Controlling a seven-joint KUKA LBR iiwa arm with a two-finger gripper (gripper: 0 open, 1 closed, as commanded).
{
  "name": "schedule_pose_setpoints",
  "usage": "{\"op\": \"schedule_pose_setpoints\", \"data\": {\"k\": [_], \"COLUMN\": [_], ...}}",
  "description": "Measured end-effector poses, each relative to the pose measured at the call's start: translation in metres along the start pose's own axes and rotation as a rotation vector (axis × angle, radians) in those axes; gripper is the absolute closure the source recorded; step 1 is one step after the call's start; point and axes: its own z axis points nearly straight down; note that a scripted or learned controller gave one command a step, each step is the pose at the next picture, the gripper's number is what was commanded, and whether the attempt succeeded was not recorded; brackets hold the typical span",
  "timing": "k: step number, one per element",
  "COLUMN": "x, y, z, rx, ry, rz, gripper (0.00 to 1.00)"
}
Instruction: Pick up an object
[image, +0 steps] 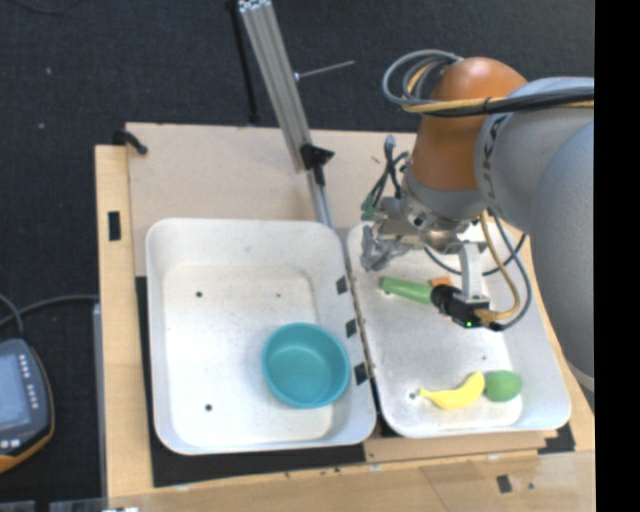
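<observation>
yellow banana (452, 394) touching green fruit (503, 385) at 5 o'clock in right bin (530, 345); teal bowl (304, 364) in left bin (175, 300); green-handled tool (412, 290) just below gripper (378, 250), finger state unclear.

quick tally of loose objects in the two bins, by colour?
Teal: 1, bowl, left bin
Green: 2, tool handle and round piece, right bin
Yellow: 1, banana, right bin
Total: 4

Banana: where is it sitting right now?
The banana lies in the right bin, near its front edge, touching a green fruit on its right.
</observation>
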Motion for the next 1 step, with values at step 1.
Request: {"op": "schedule_pose_setpoints", "data": {"k": [1], "x": [0.0510], "y": [0.0236], "z": [0.0060], "rx": [0.000], "ry": [-0.001], "rz": [0.001], "gripper": [1.00]}}
